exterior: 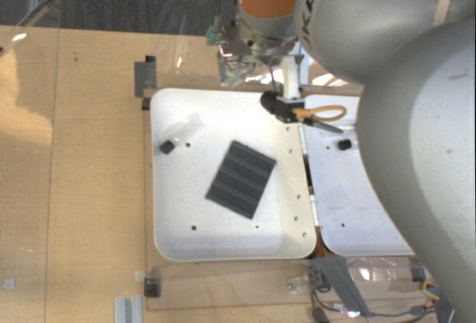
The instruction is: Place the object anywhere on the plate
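Note:
A dark grey ribbed plate (240, 178) lies tilted in the middle of the left white bin (178, 240). A small dark block (166, 146) rests on the bin floor to the plate's left, near the bin's left wall and apart from the plate. My gripper (236, 70) hangs over the far edge of the left bin, up and to the right of the block and well away from both it and the plate. Nothing can be seen in its grasp.
The right white bin (349, 217) adjoins the left one, and a small dark thing (343, 144) lies near its far end. My large grey arm covers the right side of the view. Black clamps (146, 76) sit at the left bin's corners on the wooden bench.

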Robot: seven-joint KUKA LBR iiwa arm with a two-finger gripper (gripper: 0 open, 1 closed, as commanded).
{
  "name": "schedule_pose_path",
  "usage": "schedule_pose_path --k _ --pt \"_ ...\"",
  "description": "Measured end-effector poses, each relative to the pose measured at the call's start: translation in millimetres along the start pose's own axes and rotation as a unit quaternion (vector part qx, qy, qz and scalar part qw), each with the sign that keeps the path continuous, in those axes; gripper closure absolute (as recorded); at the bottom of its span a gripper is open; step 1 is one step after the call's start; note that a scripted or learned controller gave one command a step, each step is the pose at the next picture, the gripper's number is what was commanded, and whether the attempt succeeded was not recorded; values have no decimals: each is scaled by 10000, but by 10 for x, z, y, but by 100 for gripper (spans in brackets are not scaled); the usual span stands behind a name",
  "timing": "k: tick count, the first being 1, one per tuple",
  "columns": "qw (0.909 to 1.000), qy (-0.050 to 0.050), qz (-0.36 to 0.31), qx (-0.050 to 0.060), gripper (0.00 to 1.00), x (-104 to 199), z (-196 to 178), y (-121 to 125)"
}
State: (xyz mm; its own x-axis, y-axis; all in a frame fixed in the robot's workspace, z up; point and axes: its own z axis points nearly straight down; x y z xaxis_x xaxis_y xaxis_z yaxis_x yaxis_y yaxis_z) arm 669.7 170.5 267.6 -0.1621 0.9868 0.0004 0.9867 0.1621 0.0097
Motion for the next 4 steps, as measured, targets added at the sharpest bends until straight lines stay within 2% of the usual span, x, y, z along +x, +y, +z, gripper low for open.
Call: schedule_pose_path --k 1,2,3,4 --pt "9848 5 -1740 -13 100 408 -550 71" --pt "9655 3 -2605 -4 100 529 -797 88" --pt "9649 -5 -2624 -53 100 541 -922 102" --pt "9987 4 -519 -6 100 632 -1238 -138"
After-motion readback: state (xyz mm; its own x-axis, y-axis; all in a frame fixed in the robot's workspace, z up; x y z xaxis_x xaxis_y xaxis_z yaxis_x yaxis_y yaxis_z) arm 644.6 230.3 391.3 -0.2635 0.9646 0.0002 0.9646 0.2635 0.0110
